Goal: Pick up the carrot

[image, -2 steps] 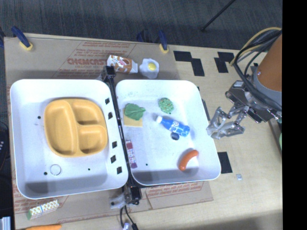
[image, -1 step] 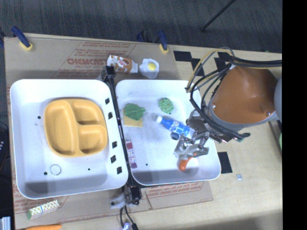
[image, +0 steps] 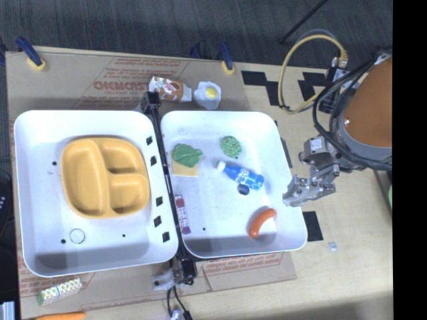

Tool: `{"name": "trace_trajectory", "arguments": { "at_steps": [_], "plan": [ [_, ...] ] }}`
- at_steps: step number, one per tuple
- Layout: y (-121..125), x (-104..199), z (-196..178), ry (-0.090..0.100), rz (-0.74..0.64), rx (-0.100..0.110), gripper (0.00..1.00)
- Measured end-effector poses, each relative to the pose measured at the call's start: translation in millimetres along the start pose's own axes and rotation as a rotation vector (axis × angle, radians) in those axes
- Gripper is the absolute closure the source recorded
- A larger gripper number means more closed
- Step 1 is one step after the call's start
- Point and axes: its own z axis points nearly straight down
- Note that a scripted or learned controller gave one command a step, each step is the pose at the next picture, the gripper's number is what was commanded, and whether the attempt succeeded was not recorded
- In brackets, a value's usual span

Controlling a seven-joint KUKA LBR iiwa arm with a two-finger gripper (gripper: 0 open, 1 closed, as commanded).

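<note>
the carrot (image: 261, 221) lies in the right bin (image: 283, 135), near its front right corner. the pincer (image: 301, 193) hovers just outside the right rim, holding nothing; its opening i cannot tell. best approach: move left over the carrot, straddle its narrow width, descend.

The orange carrot (image: 261, 222) lies tilted near the right bin's (image: 220, 247) front-right corner.

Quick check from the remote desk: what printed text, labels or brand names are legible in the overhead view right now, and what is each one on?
"CHEMCAST", large red letters, roughly legible: cardboard sheet behind the left bin.
Smaller red lines around it: too blurred to read.
Red print on the cardboard's front edge: too blurred.
Label on the blue bottle: unreadable.
Strip label on the floor of the right bin: too small.
Brown packet behind the bins: unreadable.
</note>
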Motion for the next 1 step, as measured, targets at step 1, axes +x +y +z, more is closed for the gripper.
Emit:
{"name": "trace_trajectory", "arguments": {
  "at_steps": [1],
  "plan": [
    [-3.2, 13.9, -56.2, 0.0, -0.125, 0.0, 1.0]
  ]
}}
